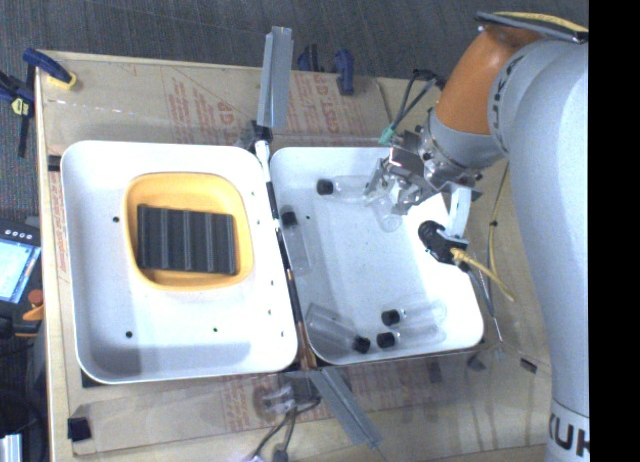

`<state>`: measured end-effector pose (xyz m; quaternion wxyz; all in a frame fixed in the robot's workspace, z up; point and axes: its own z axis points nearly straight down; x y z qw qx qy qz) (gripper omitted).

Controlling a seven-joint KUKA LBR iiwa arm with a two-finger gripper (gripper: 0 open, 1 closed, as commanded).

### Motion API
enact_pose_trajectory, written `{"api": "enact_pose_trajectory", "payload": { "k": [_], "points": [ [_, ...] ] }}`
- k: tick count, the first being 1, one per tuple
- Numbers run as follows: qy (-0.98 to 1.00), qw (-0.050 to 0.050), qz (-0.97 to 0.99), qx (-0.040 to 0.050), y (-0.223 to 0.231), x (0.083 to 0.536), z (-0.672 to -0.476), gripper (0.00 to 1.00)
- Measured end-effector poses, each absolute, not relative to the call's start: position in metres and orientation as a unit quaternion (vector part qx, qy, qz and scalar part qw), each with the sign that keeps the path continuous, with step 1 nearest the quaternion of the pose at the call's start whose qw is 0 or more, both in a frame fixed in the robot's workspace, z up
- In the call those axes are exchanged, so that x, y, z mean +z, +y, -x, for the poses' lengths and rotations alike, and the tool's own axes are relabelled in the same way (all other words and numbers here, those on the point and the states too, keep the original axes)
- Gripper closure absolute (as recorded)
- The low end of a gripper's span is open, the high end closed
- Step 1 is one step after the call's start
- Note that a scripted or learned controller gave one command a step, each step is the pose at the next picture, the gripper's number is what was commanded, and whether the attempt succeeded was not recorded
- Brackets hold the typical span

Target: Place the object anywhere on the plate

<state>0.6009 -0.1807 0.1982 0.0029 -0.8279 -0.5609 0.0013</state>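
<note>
Clear plastic vials with black caps (pixel 345 335) lay scattered in the right bin (pixel 345 250), most of them along its near edge, one more (pixel 340 188) near the far wall. The gripper (pixel 392 190) hung over the far right corner of that bin, close above a transparent piece; whether its fingers were spread or pressed together could not be told, nor whether anything sat between them. The yellow plate (pixel 187 190) with its dark ribbed insert (pixel 187 240) rested in the left bin (pixel 90 330), well apart. Such vials were probably light, stiff and slippery, apt to roll; a grasp across the body near the cap looked safest
</note>
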Motion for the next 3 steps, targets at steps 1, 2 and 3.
{"api": "enact_pose_trajectory", "payload": {
  "k": [1, 2, 3],
  "points": [
    [-0.625, 0.003, 0.781, 0.0023, -0.112, 0.205, -0.612, 1.0],
    [-0.705, 0.002, 0.709, 0.0018, -0.028, 0.191, -0.63, 1.0],
    [-0.705, 0.002, 0.709, 0.0017, -0.028, 0.191, -0.63, 0.0]
  ]
}}
